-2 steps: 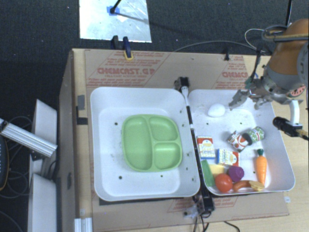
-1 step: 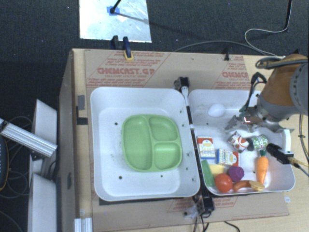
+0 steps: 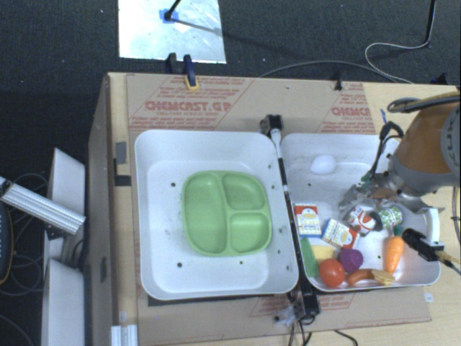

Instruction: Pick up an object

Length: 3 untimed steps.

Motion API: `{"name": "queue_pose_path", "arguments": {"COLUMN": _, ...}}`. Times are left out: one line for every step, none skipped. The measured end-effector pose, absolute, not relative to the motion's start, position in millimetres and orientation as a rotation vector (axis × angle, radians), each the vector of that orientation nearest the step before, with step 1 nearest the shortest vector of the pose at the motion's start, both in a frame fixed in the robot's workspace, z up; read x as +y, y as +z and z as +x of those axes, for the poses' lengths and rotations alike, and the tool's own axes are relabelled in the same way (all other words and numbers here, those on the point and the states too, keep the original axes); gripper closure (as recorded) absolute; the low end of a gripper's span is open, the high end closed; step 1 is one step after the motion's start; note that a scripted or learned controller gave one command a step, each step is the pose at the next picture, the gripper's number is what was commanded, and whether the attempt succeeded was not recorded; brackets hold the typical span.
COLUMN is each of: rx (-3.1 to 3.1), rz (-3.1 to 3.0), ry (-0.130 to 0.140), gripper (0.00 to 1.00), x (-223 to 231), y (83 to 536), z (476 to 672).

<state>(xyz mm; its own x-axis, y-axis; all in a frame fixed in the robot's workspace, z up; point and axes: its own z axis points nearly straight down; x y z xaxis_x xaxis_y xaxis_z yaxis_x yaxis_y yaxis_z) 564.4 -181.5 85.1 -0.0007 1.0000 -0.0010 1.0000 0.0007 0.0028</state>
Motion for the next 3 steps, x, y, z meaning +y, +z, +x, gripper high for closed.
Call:
{"name": "queue_pose_path", "arguments": {"rx": 2.224, "rz": 2.216, "ry": 0.003, "gripper": 0.00, "x": -183, "y": 85, "z": 599.7}}
{"name": "queue_pose_path", "arguments": {"rx": 2.224, "rz": 2.215, "ry": 0.002, "gripper": 0.00, "x": -207, "y": 85, "z": 630.3}}
{"name": "queue_pose_path", "arguments": {"rx": 2.222, "rz": 2.220, "ry": 0.001, "gripper": 0.00, "x": -195, "y": 84, "z": 555.1}}
